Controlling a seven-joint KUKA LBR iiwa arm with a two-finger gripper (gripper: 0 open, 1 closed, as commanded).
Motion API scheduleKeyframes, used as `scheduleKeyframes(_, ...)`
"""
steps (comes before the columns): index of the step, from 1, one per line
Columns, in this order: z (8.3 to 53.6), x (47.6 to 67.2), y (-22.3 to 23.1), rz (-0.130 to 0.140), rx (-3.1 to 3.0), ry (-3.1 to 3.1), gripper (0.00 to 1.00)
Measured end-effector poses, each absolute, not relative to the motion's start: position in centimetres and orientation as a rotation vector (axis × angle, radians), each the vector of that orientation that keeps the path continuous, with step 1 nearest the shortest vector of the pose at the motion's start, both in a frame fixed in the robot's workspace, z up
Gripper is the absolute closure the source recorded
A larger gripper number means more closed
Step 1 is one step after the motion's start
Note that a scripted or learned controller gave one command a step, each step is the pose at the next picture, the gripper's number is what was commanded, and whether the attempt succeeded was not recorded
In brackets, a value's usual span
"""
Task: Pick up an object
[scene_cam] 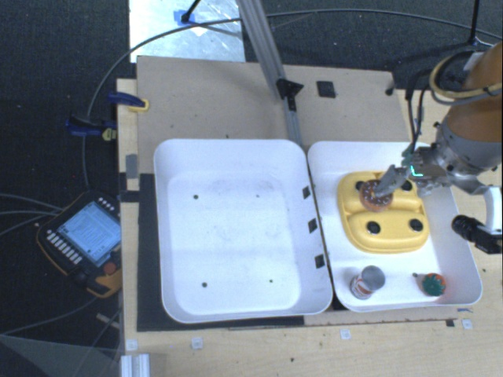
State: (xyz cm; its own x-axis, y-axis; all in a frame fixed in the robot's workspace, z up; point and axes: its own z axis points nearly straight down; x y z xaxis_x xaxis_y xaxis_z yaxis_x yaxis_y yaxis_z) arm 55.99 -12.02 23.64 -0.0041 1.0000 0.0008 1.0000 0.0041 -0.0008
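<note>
Nearest us, along the front edge of the right bin (471, 285), we see a small cup (366, 281) and, toward the front right corner, a green and orange toy (431, 284). Behind them a yellow tray (393, 225) fills the bin's middle. At the tray's far left a brown ring (374, 196) sits under the gripper (387, 185), and we cannot tell whether it grips the ring. The left bin (177, 159) lies alongside.
</note>
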Motion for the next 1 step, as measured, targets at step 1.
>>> scheduleKeyframes(1, 23.74, 56.05, -12.03, -0.002, -2.217, -2.227, 0.00)
